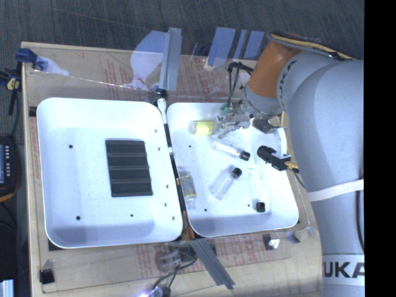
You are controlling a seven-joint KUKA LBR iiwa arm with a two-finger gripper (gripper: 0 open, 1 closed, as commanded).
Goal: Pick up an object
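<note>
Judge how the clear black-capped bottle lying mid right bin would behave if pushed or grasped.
The clear bottle looks like a thin, see-through cylinder lying on its side, so it probably rolls when nudged. It seems light, and its smooth wall may slip between fingers.

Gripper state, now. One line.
Gripper: low in the right bin, beside the yellow object; open or shut cannot be told.
</note>
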